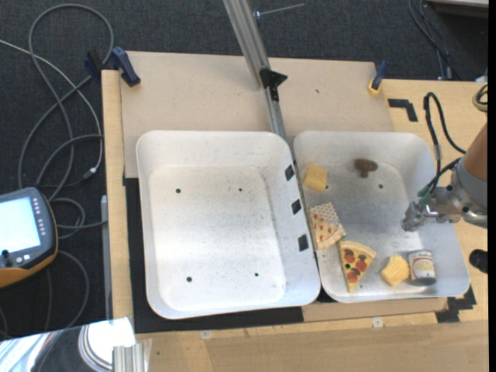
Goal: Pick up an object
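While label unreadable, small can (pixel 422 267) near end effector (pixel 411 222), finger state indiscernible.

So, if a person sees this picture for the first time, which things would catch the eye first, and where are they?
Probably the bright toy food in the right bin: a pizza slice near its front edge, with a checkered piece just behind it and a yellow block further back. Next, the gripper, reaching in over the bin's right side, above a small can. The left bin looks plain white beside it.
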`<action>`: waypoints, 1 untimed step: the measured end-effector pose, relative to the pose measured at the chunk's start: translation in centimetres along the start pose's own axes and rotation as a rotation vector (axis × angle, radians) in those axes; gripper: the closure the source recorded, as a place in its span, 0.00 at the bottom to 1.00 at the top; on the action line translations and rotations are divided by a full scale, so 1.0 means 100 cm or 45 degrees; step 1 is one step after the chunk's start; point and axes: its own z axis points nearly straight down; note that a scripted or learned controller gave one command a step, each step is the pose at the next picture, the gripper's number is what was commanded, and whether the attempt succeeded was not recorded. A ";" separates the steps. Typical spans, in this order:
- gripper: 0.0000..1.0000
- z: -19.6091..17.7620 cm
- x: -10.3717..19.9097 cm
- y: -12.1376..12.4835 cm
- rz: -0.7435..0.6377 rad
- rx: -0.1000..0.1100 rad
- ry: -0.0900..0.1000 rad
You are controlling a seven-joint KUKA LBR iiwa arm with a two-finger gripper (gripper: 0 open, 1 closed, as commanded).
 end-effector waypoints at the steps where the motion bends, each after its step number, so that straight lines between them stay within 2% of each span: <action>1: 1.00 -0.050 0.007 0.008 -0.002 -0.003 -0.001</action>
